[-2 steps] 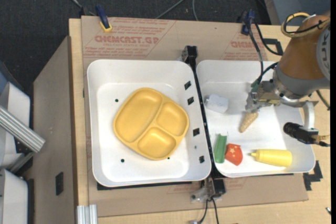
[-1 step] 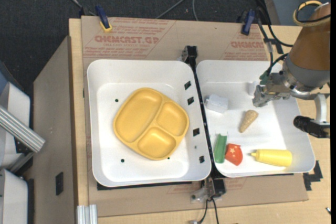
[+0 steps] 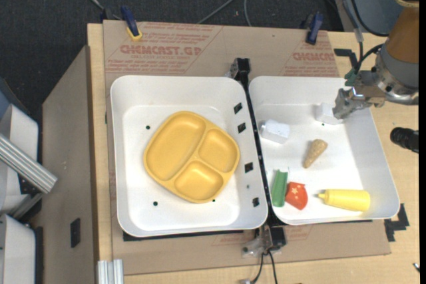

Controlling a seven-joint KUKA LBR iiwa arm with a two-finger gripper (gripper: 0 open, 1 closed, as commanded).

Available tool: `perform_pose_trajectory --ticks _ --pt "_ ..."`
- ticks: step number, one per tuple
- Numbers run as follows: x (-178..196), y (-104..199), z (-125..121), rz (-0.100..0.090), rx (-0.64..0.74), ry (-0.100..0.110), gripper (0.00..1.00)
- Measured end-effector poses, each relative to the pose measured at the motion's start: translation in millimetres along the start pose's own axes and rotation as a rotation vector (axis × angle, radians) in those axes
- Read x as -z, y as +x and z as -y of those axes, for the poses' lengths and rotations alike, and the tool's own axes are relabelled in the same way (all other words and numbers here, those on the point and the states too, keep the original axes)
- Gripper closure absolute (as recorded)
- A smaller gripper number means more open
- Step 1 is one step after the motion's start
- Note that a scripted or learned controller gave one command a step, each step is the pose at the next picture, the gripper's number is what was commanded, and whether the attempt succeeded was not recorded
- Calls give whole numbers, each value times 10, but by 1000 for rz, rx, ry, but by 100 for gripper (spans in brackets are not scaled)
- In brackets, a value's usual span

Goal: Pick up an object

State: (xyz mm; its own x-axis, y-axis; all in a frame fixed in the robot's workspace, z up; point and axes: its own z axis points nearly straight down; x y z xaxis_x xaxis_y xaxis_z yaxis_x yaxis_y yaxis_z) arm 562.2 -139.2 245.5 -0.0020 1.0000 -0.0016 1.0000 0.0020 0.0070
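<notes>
- Yellow squeeze bottle (image 3: 345,199) lies on its side near the lower right corner of the right bin (image 3: 373,143), nozzle pointing toward frame left.
- Just left of it sits a red piece (image 3: 297,195), and touching that on its left, a green strip (image 3: 279,187) standing roughly vertical in the frame.
- Above those, near the bin's middle, a tan cone-shaped piece (image 3: 315,153) lies at a slant, apart from the rest.
- Up and left of the cone, a small white block (image 3: 275,131) rests close to the divider between the bins.
- My gripper (image 3: 346,103) hangs over the upper right part of the right bin, well apart from every item, with nothing between its tips; how wide it stands, I cannot tell from this angle.
- My arm's orange band (image 3: 406,40) shows at the upper right of the frame.
- Over in the left bin (image 3: 126,163), a yellow three-compartment plate (image 3: 192,156) sits in the centre, flat.
- Both bins rest on a cardboard sheet (image 3: 166,43) held by two clamps (image 3: 131,24) at its top edge.
</notes>
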Motion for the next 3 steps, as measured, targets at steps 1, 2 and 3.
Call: perform_pose_trajectory --ticks 1,2,3 --pt "542 0 -16 0 0 0 100" --pt "360 396 -227 -2 0 7 100" --pt "142 908 -376 -3 1 9 100"
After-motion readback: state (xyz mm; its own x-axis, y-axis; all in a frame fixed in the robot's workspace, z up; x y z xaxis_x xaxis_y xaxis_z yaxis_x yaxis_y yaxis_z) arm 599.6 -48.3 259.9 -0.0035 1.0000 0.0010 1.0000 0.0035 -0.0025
